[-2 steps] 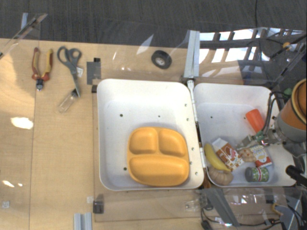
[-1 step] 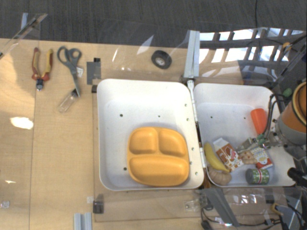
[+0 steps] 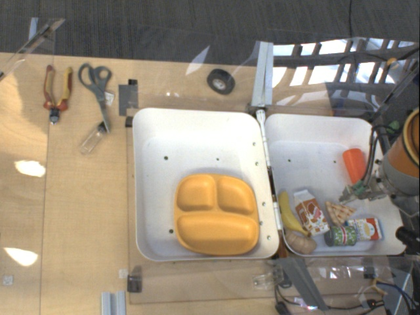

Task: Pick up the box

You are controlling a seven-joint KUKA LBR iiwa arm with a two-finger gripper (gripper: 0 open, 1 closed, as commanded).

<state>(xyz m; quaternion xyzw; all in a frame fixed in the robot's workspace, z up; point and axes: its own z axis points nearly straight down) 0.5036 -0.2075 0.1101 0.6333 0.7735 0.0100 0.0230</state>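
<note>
The box (image 3: 310, 214) is a small white and red carton lying flat in the right bin (image 3: 308, 143), near its front. My gripper (image 3: 355, 191) hangs over the right part of that bin, to the right of the box and a little farther back, just above a tan wafer-like piece (image 3: 338, 212). It is apart from the box, and nothing shows in its grasp. The grey arm with its orange band (image 3: 401, 151) comes in from the right edge.
Around the box lie a banana (image 3: 288, 212), a brown potato-like lump (image 3: 300, 243), a green can (image 3: 340, 235), a second small carton (image 3: 368, 228) and an orange cup (image 3: 354, 165). A yellow divided tray (image 3: 216, 213) sits in the left bin (image 3: 164, 149). Scissors (image 3: 98, 87), pliers (image 3: 56, 92) and a tape roll (image 3: 221, 81) lie on the bench.
</note>
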